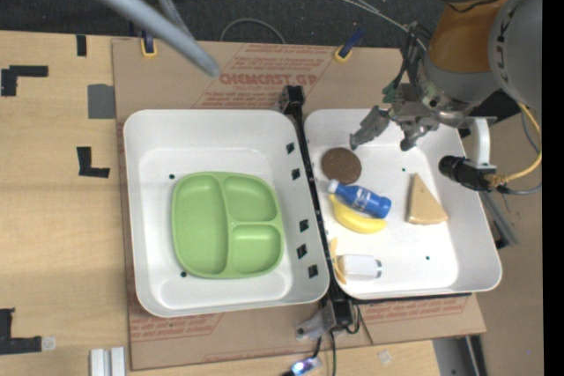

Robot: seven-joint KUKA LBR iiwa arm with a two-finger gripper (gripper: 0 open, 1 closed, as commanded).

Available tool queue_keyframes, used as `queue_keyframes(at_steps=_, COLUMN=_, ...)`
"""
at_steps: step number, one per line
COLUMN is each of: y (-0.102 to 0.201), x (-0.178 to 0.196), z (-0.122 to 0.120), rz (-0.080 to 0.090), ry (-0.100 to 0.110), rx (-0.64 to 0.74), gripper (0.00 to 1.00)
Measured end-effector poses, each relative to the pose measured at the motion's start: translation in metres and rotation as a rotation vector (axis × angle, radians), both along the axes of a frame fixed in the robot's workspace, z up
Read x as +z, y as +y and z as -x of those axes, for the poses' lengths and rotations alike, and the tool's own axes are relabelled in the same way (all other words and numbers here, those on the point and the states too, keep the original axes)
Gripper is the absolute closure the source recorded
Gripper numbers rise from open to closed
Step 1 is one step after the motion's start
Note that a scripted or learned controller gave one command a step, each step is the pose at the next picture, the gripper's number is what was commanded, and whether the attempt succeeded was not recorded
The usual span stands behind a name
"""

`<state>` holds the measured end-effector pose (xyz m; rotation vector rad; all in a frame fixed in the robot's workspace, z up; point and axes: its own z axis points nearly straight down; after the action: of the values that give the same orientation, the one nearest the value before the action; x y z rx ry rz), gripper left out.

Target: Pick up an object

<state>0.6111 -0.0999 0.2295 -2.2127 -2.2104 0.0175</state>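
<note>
Cookie [340, 165] below apparently empty pincer [389, 134]

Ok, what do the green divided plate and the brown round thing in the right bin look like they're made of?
Green divided plate: likely moulded plastic, with a smooth, even colour, rounded compartment ridges and a soft sheen. Brown round thing: matte and dark brown, like a toy cookie; possibly plastic or foam, but it is too small to tell.

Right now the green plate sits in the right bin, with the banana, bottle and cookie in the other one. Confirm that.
Not quite. The camera view shows the green plate in the left bin, not the right one. The banana, bottle and cookie are in the other one, the right bin, as you said.
</note>
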Motion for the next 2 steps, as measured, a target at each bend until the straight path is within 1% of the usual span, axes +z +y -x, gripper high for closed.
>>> queue_keyframes(at_steps=1, y=0.000, x=0.006, z=-0.002, rz=0.001, ry=-0.012, rx=0.003, gripper=0.00)
queue_keyframes(at_steps=2, y=0.001, x=-0.061, z=0.004, rz=0.001, ry=-0.004, rx=0.003, gripper=0.00)
